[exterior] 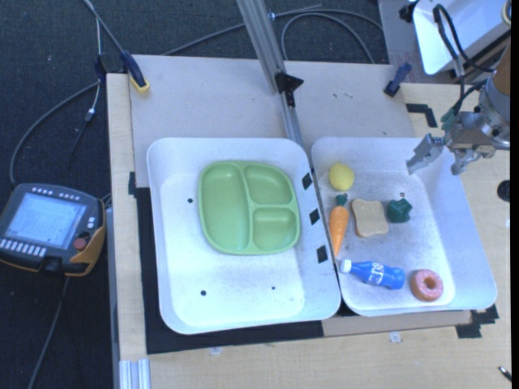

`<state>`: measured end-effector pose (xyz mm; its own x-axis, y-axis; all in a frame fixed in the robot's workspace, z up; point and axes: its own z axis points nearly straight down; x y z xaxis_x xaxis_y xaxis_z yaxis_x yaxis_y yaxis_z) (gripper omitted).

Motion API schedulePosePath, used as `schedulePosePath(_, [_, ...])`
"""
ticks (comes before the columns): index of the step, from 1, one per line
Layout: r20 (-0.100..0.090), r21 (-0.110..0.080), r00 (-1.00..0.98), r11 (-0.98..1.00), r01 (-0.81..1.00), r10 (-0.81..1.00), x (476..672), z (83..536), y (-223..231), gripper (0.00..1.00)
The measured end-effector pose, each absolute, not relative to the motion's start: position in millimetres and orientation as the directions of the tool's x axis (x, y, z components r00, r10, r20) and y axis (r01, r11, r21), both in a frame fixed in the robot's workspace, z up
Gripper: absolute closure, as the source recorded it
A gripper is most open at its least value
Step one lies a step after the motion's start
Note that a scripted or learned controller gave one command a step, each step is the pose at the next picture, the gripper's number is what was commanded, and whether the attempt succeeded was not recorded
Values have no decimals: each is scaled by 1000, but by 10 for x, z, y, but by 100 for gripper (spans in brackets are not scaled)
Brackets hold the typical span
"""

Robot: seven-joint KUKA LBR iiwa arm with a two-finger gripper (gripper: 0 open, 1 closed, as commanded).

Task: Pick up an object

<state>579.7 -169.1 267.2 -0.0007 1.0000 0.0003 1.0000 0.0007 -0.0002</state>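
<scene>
Looking from the near edge of the bench, I see first the right bin (pixel 454 286) with its toys: a pink donut (pixel 426 284) in the near corner and a blue bottle (pixel 374 274) just beside it, lying on its side with its long axis running left to right. A little farther in lie a slice of bread (pixel 370 218), an orange carrot (pixel 338 226) whose long axis points from near to far along the bin's left wall, and a small dark green toy (pixel 398 211) next to the bread. Farther still is a yellow lemon (pixel 341 176). The left bin (pixel 174 290) holds a green divided plate (pixel 248 207). The gripper (pixel 441 156) hangs above the far right part of the right bin, its two fingers spread apart with nothing between them. Every object lies to the left of the fingers and nearer to me; the green toy seems the closest one, then the bread. I judge the next move must go left and down to reach it.
</scene>
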Motion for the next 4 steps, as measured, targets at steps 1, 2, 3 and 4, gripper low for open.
schedulePosePath(1, [1, -4, 0, 0, 1000, 1000, 5887, 2159, -1734, 0])
schedulePosePath(2, [2, -5, 0, 0, 1000, 1000, 5943, 1698, -1783, 0])
schedulePosePath(3, [2, -5, 0, 0, 1000, 1000, 5889, 1222, -1699, 0])
schedulePosePath(4, [1, 2, 0, 0, 1000, 1000, 5907, 1363, -1703, 100])
